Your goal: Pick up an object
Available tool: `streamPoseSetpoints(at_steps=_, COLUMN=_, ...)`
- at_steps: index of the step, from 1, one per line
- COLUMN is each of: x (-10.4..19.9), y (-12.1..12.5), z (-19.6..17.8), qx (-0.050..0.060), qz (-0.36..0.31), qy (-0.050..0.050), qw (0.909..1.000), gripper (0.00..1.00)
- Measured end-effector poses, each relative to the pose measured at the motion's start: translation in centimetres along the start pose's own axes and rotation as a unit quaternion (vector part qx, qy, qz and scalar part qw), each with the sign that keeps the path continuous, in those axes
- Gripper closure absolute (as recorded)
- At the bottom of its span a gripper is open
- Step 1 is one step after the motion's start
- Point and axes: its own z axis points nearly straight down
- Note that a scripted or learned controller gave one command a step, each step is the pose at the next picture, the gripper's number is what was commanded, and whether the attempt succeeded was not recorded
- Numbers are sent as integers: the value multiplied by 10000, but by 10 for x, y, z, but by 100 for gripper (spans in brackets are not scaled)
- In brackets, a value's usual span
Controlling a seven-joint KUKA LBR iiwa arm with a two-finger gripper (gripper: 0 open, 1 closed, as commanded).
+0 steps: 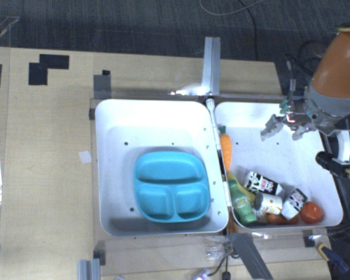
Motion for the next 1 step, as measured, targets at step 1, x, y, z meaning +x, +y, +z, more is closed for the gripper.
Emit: streamPoseSetpoints(at_steps=1, x=-55, y=32, z=15, qx=-5, qz=1331, qy=-6, qw=9911, gripper=0)
